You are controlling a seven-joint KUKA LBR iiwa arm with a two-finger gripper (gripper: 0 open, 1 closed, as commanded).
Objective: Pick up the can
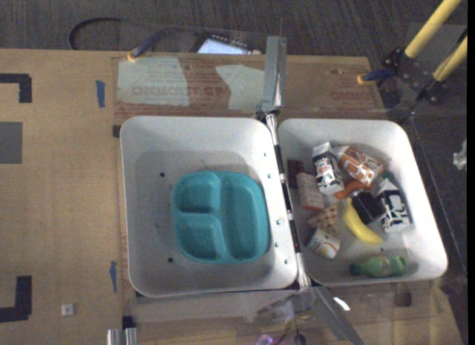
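Your can [361,164], orange and white, lies on its side toward the far wall of the right bin [424,188], just beside a spotted white carton [324,171]. Below it in the view are a black-and-white carton [394,211], a banana [361,225] and a green bottle [379,265]. The left bin [141,188] holds a teal tray [220,216]. You cannot tell the claw's state.

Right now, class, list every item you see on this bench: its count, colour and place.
Bins: two, white, side by side on the bench.
Divided tray: one, teal, left bin.
Cow-print cartons: two, black and white, right bin.
Can: one, orange and white, right bin, far side.
Banana: one, yellow, right bin, middle.
Bottle: one, green, right bin, near edge.
Small cup: one, white and tan, right bin, near the divider.
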